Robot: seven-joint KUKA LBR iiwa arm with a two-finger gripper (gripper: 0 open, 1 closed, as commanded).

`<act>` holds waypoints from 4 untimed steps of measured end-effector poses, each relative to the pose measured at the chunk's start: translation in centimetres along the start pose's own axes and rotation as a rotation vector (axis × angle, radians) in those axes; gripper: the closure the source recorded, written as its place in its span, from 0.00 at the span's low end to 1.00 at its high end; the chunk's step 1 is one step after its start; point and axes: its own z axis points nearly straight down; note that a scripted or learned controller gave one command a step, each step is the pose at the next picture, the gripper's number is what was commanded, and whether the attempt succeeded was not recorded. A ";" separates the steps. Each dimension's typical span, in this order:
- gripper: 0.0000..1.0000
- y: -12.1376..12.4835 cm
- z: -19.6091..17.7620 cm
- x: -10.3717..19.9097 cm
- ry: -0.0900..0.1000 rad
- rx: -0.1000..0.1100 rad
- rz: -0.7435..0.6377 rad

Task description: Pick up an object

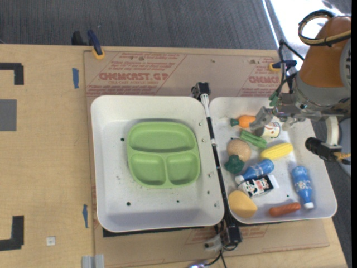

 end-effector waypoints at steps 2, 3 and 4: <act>1.00 0.6 9.5 -3.2 -0.002 -0.007 -0.148; 1.00 -6.4 -0.3 0.3 0.000 -0.001 0.192; 1.00 -11.2 -3.9 6.2 0.001 0.003 0.373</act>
